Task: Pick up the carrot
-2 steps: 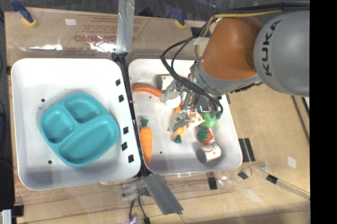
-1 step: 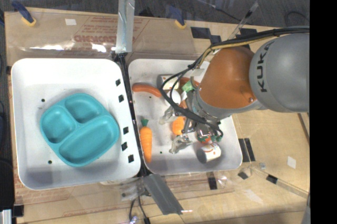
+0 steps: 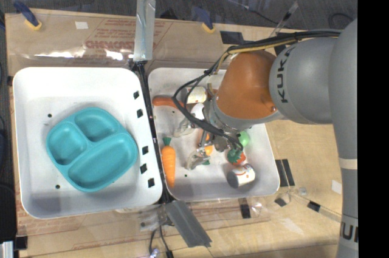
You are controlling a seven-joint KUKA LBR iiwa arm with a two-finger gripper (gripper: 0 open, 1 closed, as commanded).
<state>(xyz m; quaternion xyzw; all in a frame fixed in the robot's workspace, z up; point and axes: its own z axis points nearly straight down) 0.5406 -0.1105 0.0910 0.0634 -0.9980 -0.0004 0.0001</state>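
Orange and tapered, the carrot (image 3: 168,166) lies in the right bin (image 3: 262,184), flat along the left wall, thick end toward the front, a small green stub at its far end. It touches nothing else of note and lies apart from the tool (image 3: 205,152).

The tool hangs low over the middle of the right bin, above a cluster of small toy items (image 3: 238,156) in green, red and white. Metal parts show under the orange wrist, but how the tool is set cannot be told from this view, and nothing is seen to be held in it. The carrot is not in it.

Step in hand, as judged: approach. The grasp is not yet made. The next move calls for a shift toward the left wall of the bin, alignment across the carrot's short axis, then descent. The nearby wall leaves little room on that side, so a jaw may strike the rim.

Materials: the bins are smooth white plastic, shallow, with rounded corners. The left bin (image 3: 36,190) holds a teal plate (image 3: 91,149) with three compartments, glossy and rounded. The carrot looks like smooth moulded plastic. The table (image 3: 61,38) is covered with brown board under clear film.
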